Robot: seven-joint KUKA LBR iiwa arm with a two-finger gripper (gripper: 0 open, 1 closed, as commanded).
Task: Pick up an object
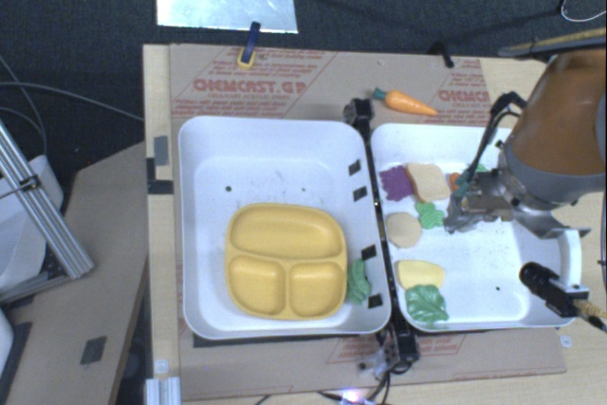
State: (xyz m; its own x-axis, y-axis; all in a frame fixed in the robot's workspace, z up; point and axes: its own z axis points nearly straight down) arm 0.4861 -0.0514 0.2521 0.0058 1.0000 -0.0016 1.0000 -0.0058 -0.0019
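Observation:
My gripper reaches down into the right bin from the right. It hangs just right of a small green piece. Left of it lie a tan bread slice, a purple piece and a round beige piece. A yellow piece and a green leafy piece sit near the bin's front wall. Small orange and green bits peek out behind the gripper, partly hidden by the arm.
The left bin holds a yellow divided plate with a green piece at its right edge. A toy carrot lies on the cardboard behind the bins. The arm covers the right bin's right side.

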